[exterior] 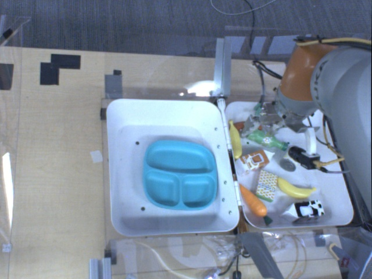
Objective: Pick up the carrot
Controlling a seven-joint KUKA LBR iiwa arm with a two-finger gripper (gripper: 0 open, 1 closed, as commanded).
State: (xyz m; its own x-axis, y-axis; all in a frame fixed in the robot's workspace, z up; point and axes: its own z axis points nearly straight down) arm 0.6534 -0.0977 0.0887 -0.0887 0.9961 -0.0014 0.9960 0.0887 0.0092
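The carrot (pixel 253 200), orange with a green stub end, lies along the front left side of the right bin (pixel 343 205). It rests just in front of a patterned yellow box (pixel 267 185). My gripper (pixel 263 122) hangs over the back of the same bin, well behind the carrot. It sits just above a green and white packet (pixel 266 139). Nothing shows between its fingers from this angle.
The right bin also holds a banana (pixel 296 188), a long yellow item (pixel 234 139) by the left wall, a small carton (pixel 254 160), a grey disc (pixel 288 165) and a black-and-white toy (pixel 308 209). A blue divided plate (pixel 179 174) lies in the left bin (pixel 125 132).
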